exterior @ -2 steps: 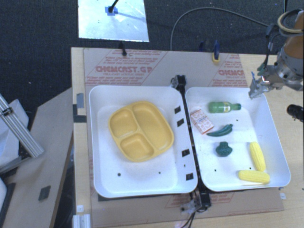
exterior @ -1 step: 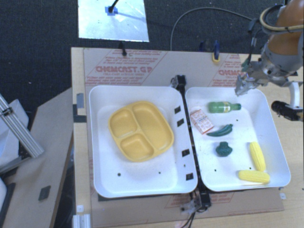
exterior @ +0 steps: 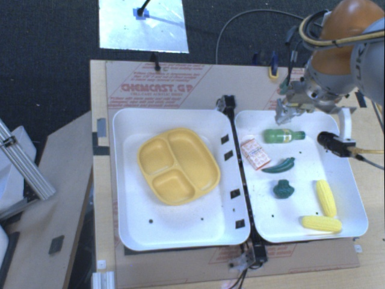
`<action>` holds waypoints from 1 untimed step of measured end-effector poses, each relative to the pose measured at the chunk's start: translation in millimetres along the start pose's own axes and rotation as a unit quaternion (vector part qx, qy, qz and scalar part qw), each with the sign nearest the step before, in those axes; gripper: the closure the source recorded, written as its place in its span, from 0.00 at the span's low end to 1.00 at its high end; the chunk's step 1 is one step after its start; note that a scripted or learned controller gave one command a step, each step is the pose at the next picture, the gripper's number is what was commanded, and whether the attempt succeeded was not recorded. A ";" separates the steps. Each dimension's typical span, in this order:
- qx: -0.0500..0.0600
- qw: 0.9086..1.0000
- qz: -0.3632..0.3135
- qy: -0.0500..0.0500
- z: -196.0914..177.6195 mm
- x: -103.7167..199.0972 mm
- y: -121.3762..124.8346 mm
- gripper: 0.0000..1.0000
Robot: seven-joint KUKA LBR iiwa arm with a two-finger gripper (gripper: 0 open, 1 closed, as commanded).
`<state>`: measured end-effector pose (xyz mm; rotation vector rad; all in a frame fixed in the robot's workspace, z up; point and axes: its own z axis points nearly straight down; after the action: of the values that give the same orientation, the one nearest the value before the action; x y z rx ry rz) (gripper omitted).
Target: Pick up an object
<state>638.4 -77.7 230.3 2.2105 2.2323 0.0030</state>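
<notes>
The right bin (exterior: 346, 179) holds a green bottle (exterior: 283, 136) lying on its side near the back. Close by are a small red and white packet (exterior: 255, 153), a dark green pepper (exterior: 280, 165) and a green broccoli piece (exterior: 283, 189). Two yellow corn cobs (exterior: 325, 197) (exterior: 321, 223) lie near the front right corner. My gripper (exterior: 286, 114) hangs just above and behind the bottle, near the bin's back wall. Nothing shows between its fingers.
A yellow divided plate (exterior: 178, 165) lies in the left bin (exterior: 129, 209). A black divider with clips (exterior: 236, 167) runs between the bins. A shiny metal sheet (exterior: 142, 17) lies on the dark floor beyond the bench.
</notes>
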 end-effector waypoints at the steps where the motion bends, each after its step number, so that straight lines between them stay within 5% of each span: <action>1: 0.000 1.000 0.001 -0.001 10.5 52.2 4.4 1.00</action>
<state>642.3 -25.4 219.9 2.2126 2.2285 0.0021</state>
